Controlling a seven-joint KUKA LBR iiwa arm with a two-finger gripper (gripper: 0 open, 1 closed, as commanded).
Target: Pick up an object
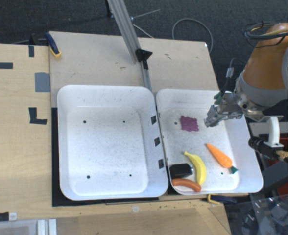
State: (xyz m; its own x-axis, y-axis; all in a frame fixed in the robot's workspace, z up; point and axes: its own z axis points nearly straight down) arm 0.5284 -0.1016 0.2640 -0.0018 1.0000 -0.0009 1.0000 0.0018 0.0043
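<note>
So there are 2 shallow white plastic bins side by side on the bench. The left bin (68, 131) has just its speckled floor showing. The right bin (247, 180) holds 5 things.

The grey two-finger gripper (211, 120) sits over the right bin's far right part, close to its right edge, with the orange-banded arm (267, 62) coming in from that side. It's pointing down toward the bin floor, and honestly I cannot tell whether the jaws are wide or narrow, they're just a dark blur from this angle. Nothing visible between them.

The stuff to pick from:
- a flat purple bumpy piece that looks like a grape bunch (189, 124), around the middle of the bin, just beside the gripper on its left, apart from it
- an orange toy carrot with a green tip (220, 157), lying slantwise near the right edge
- a yellow toy banana (198, 166), curved, toward the near edge
- a small black block (180, 170) by the near left corner, just beside the banana
- a reddish-orange sausage-shaped piece (186, 184) right against the near edge, below the block
</note>
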